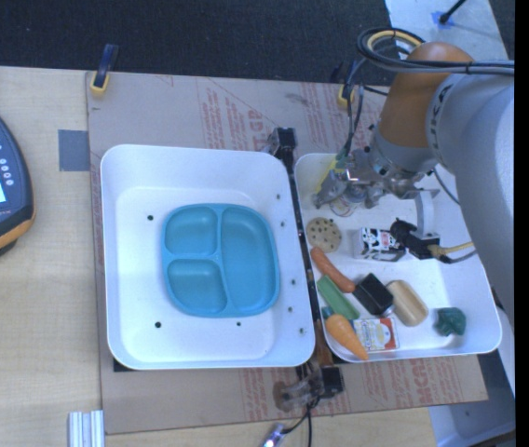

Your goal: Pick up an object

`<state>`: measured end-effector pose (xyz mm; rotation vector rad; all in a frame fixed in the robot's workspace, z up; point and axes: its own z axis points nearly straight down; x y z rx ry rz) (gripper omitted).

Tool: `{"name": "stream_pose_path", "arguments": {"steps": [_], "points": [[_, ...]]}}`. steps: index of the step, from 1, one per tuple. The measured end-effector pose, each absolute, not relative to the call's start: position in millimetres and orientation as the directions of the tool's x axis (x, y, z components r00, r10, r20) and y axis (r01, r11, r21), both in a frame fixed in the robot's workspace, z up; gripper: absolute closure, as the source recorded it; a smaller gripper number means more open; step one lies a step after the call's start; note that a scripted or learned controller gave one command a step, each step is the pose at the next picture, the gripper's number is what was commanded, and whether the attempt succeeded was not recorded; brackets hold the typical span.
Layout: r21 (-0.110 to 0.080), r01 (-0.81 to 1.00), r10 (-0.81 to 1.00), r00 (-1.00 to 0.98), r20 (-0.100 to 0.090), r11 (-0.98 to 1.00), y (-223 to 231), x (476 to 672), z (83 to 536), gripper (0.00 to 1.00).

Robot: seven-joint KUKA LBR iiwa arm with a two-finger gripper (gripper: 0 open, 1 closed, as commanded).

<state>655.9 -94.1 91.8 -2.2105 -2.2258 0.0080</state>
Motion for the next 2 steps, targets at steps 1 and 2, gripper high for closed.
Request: {"name": "stream_pose_path", "arguments": {"steps": [1,2], "points": [[-0.005,1.0,1.0,-0.005,-0.002,0.005,-138,597.4,92,0.0],[-0.007,1.0,1.0,-0.007,-0.003,0.007,-139,597.6,102,1.0]]}}
